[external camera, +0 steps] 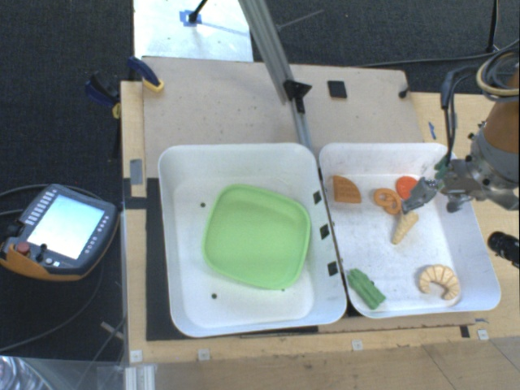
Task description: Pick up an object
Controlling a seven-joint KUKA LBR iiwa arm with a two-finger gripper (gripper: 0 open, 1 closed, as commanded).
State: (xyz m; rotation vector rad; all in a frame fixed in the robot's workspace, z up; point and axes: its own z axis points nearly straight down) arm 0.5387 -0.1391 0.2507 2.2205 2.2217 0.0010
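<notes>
the left bin point(175, 299) carries only a pale green plate point(257, 236), lying flat near its middle: broad, thin and smooth, so its rim is the one place to pinch and it would likely slip. the right bin point(479, 295) holds the smaller pieces. a green block point(365, 288) lies by the near left corner, a brown wedge point(347, 189) near the far left, then an orange ring point(387, 199) and a red-orange piece point(407, 187) close together. just below them a tan cone point(404, 227) lies on a slant, and a croissant point(439, 280) sits toward the near right. all look like light, stiff toy food, probably slick plastic, best taken across the narrow waist. the claw point(422, 193) hangs over the red-orange piece and the cone's upper end, touching or just above them; i cannot tell whether it is parted or closed, and nothing is visibly held. the cone seems the likeliest target, gripped across its width mid-length.
</notes>
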